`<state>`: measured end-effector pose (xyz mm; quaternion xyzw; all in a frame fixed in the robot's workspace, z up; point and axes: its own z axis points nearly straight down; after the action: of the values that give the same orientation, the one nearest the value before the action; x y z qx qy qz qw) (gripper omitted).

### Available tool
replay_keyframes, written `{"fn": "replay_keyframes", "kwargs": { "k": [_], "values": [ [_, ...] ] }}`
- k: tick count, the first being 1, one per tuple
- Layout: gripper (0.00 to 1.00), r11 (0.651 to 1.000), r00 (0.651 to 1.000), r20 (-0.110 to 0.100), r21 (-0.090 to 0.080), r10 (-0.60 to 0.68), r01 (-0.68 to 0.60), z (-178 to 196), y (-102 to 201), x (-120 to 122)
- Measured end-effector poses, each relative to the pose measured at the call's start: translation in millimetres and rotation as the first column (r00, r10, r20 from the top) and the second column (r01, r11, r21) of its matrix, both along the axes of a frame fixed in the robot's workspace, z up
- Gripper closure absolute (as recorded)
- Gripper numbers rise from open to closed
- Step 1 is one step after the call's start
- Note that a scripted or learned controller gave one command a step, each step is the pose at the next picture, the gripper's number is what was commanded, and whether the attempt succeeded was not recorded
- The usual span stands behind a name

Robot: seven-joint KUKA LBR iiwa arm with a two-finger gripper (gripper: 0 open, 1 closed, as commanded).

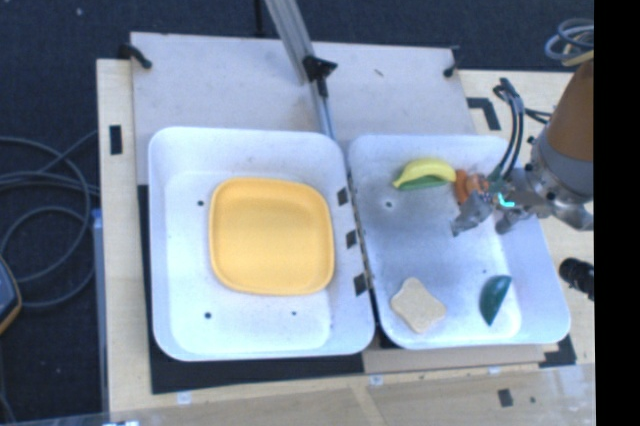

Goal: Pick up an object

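Banana (423, 175), long axis roughly left-right, lies in the right bin's (400, 334) far part, just left of the pincer (482, 216), whose fingers look spread apart and hold nothing.

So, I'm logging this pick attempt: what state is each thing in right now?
gripper: over the right bin, holding nothing visible
banana: lying in the right bin
orange piece: lying beside the banana
bread slice: lying flat
green piece: lying in the bin
yellow plate: flat in the left bin
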<state>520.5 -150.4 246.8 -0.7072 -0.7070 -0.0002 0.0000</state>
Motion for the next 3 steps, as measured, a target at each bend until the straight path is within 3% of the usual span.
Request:
{"fn": "replay_keyframes", "kwargs": {
  "k": [1,3],
  "values": [
    [0.0,1.0,1.0,0.0,0.0,0.0,0.0,0,0,0],
    [0.0,1.0,1.0,-0.004,0.0,0.0,0.0,-115,10,-8]
  ]
}}
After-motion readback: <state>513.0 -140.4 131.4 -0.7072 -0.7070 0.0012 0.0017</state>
